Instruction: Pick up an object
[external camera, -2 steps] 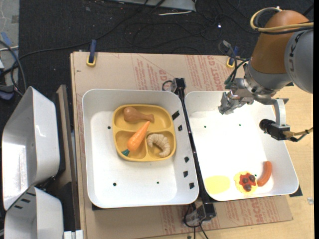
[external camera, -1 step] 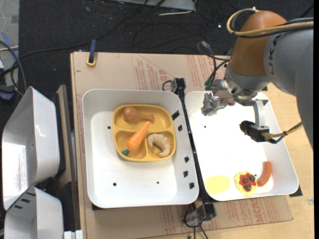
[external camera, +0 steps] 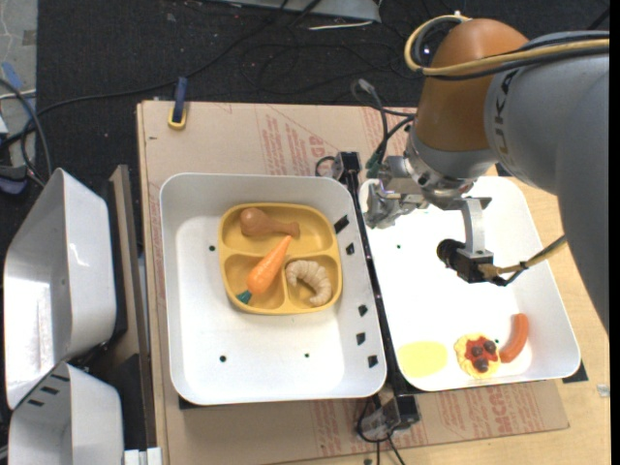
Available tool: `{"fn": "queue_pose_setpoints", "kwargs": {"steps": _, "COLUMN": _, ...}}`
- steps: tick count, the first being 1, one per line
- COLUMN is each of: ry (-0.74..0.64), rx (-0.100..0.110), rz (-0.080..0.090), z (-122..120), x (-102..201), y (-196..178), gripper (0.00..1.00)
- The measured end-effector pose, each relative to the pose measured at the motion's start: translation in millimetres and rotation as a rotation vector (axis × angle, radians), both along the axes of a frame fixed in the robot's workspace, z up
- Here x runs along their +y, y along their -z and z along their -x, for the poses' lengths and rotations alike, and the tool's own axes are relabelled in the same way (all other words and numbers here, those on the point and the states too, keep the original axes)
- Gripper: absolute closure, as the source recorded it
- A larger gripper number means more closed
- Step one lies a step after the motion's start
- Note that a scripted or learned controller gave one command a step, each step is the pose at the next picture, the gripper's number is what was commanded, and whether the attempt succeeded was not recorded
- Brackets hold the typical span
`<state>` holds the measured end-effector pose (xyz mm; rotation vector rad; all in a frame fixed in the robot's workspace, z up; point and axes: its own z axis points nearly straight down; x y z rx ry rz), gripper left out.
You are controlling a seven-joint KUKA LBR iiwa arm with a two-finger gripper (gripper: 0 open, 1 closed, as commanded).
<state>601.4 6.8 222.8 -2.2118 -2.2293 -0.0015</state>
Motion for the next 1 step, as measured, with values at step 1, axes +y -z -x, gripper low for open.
{"fn": "queue_pose_setpoints", "kwargs": {"steps": 1, "ry": 0.0, "rx": -0.002, "rz": 0.001, "z": -4.8, "x": 51.4, "y": -3.5, "gripper": 1.0}}
